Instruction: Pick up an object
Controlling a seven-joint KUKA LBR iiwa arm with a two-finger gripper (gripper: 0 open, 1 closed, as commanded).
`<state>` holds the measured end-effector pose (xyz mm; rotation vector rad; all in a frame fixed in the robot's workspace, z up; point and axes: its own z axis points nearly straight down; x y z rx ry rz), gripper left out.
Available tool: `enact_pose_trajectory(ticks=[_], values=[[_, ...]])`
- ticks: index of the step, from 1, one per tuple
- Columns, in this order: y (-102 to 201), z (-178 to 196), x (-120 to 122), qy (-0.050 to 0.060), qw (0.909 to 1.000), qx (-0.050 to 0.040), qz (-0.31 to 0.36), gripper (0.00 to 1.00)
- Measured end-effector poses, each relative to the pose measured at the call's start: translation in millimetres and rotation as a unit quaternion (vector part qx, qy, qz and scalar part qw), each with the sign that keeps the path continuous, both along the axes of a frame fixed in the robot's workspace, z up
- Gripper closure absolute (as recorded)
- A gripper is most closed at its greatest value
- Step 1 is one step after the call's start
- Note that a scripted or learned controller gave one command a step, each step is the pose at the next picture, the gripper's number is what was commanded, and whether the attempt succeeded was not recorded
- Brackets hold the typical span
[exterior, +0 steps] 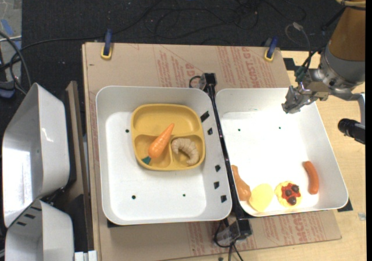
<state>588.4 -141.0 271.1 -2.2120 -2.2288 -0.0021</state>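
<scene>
The sausage [313,177] looks light, smooth and stiff, best pinched across its middle; whether the gripper [292,104] jaws are spread, I cannot tell.

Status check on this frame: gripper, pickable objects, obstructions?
Gripper over right white bin's back edge, nothing between fingers. Orange sausage, pale yellow disc on bin floor near front. Nothing blocking.

The cardboard sheet [174,65] on the surface carried red printed text near its far edge and again near its front right corner. The letters were too small and turned to be read with certainty.
</scene>
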Motion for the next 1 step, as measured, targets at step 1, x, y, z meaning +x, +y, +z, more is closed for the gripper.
enact_pose_trajectory(ticks=[1], values=[[48.8, 2.8, -19.7, 0.000, 1.0000, -0.0004, 0.000, 1.00]])
